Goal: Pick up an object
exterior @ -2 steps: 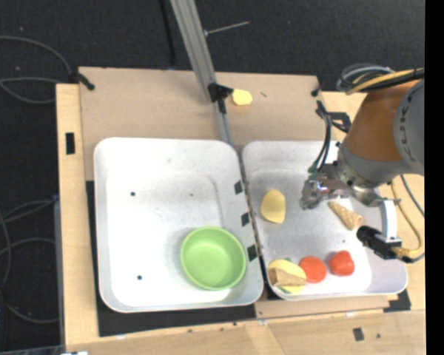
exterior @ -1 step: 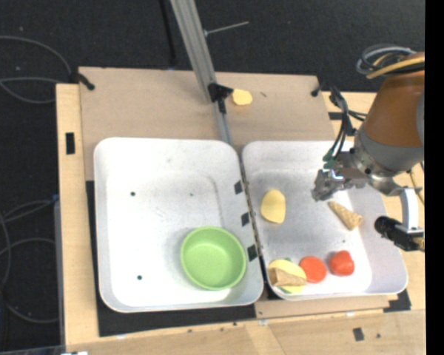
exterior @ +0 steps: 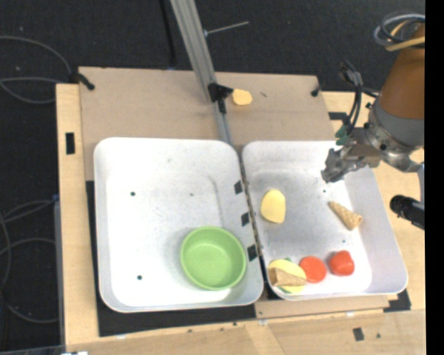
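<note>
Item: gripper (exterior: 334, 170). Located over the upper part of the right bin (exterior: 370, 272), at about 2 o'clock from that bin's middle, carried on the grey arm (exterior: 399, 102) entering from 3 o'clock. Finger spread cannot be told from this view; nothing is seen held.

Item: cone-shaped tan piece (exterior: 345, 215). Judged the likeliest thing to be picked, being nearest the gripper, at about 5 o'clock from it and apart from it. Lies flat on the bin floor. Long axis runs from about 10 o'clock to 4 o'clock; the narrow tip points toward 10 o'clock, the broad end toward 4 o'clock.

Item: yellow oval piece (exterior: 274, 206). At 8 o'clock from the gripper, near the left wall of the right bin.

Items: red piece (exterior: 342, 263), orange-red piece (exterior: 313, 269), yellow-and-tan piece (exterior: 287, 275). Ranged along the 6 o'clock edge of the right bin, close together.

Item: green bowl (exterior: 213, 257). In the left bin (exterior: 133, 168), toward 5 o'clock.

Item: small yellow piece (exterior: 242, 97). On the bench at 12 o'clock, outside both bins.

Risks noted, as judgement: a closure made along the cone's long axis may squeeze it out by its taper; a low, flat thing may be missed if the descent is stopped short; a push from one finger may slide it toward the bin wall at 3 o'clock.
</note>
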You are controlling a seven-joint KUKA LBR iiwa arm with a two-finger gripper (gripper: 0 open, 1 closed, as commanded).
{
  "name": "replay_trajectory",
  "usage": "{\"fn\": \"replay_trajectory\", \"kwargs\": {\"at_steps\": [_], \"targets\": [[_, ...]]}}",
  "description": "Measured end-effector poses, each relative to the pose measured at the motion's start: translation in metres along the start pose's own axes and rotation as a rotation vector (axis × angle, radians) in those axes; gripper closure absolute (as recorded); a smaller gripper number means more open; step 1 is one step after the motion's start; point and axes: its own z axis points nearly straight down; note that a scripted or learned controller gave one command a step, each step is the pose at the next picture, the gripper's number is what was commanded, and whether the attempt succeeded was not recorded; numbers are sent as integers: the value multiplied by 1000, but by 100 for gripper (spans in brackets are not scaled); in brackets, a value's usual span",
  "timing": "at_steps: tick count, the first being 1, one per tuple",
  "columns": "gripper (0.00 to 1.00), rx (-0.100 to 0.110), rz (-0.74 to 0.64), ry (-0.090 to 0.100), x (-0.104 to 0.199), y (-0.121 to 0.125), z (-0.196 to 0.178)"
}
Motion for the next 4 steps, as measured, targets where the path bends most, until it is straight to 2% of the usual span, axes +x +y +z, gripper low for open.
{"fn": "replay_trajectory", "kwargs": {"at_steps": [1,4], "targets": [[100,7,-1,1,46,5,4],[100,7,-1,1,185,45,25]]}}
